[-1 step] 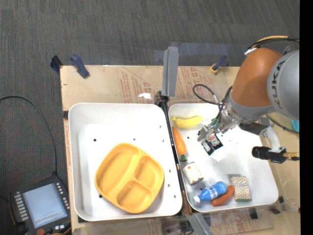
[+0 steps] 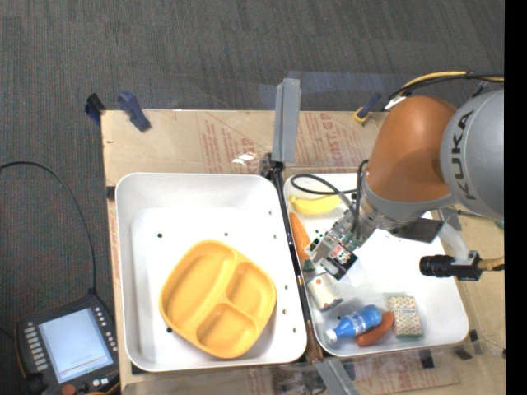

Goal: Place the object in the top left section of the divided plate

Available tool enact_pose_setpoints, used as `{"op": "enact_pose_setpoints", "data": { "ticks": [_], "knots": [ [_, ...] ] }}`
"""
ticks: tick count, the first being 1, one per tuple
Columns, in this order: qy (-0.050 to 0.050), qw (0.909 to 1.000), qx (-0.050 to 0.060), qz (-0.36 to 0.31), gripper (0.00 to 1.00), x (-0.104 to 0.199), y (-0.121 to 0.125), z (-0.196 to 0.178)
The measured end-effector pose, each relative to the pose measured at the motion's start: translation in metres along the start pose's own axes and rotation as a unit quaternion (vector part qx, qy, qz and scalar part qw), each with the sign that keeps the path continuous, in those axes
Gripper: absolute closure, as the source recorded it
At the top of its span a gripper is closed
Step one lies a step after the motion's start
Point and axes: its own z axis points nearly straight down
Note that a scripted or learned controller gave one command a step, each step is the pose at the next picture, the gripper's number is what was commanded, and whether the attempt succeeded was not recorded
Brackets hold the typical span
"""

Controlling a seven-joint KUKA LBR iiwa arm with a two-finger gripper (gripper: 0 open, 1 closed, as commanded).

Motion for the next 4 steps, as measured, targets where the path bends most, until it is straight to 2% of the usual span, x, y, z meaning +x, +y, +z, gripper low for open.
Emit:
{"op": "enact_pose_setpoints", "data": {
  "ticks": [1, 2, 3, 4],
  "knots": [
    [0.0, 0.9956, 0.0, -0.094, 1.0, 0.048, 0.032, 0.0],
    [0.0, 0.9957, 0.0, -0.093, 0.0, 0.047, 0.032, 0.0],
    [0.0, 0.996, 0.0, -0.09, 1.0, 0.045, 0.031, -0.009],
    [-0.001, 0.9774, -0.001, -0.211, 1.0, 0.082, 0.073, 0.0]
  ]
}}
